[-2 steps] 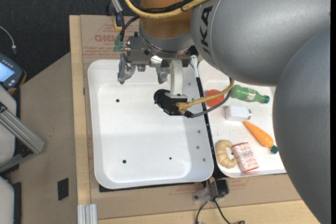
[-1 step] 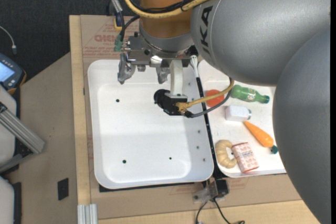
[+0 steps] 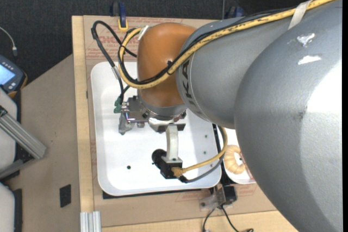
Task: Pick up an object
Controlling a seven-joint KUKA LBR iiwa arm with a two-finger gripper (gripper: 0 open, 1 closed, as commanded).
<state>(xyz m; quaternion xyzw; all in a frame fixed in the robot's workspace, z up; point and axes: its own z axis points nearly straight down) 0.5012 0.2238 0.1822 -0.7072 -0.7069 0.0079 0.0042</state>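
- over the left bin (image 3: 109, 171), the gripper (image 3: 126, 120) hangs low above the white floor, near the bin's middle and a little toward its left wall.
- whether the gripper is spread or pressed together, i cannot tell; the wrist above it hides most of it.
- the arm (image 3: 272, 89) comes in from the right of the view and covers most of the right bin (image 3: 243, 176); its orange band (image 3: 157, 68) sits directly above the gripper.
- a small green thing (image 3: 117, 106) shows at the gripper's left edge, touching or just beside it; i cannot tell whether it is pinched or even separate from the gripper.
- a pale ring-shaped object (image 3: 234, 160), tan and white, lies in the visible strip of the right bin, well apart from the gripper and partly hidden by the arm.
- a few dark specks (image 3: 129, 167) dot the left bin's floor.
- both bins rest on a brown table (image 3: 81, 117); a blue clamp (image 3: 119, 8) grips its far edge.
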